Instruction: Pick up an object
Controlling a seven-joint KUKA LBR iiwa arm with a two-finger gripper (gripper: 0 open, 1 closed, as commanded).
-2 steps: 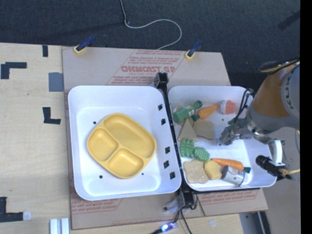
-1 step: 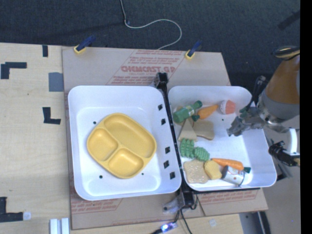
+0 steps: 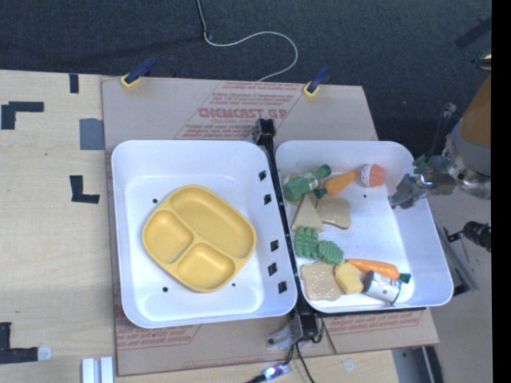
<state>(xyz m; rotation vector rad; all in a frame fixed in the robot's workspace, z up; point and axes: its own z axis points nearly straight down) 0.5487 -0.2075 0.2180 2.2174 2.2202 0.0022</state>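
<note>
The right bin (image 3: 415, 238) holds several toy foods. At its back lie a green bottle (image 3: 306, 183), an orange carrot (image 3: 339, 183) and a red-and-white piece (image 3: 372, 175). Tan bread slices (image 3: 323, 212) and green leafy pieces (image 3: 318, 247) sit in the middle. Near the front are another carrot (image 3: 373, 267), a yellow chunk (image 3: 348, 278), a bread slice (image 3: 319, 282) and a silver can (image 3: 382, 288). My gripper (image 3: 405, 193) hovers at the bin's right rim, to the right of the red-and-white piece, with nothing seen in it.
The left bin (image 3: 132, 214) carries a yellow divided plate (image 3: 200, 236). Both bins rest on a cardboard sheet (image 3: 231, 110) held by clips at the back. A white cable (image 3: 255, 38) loops behind the bench.
</note>
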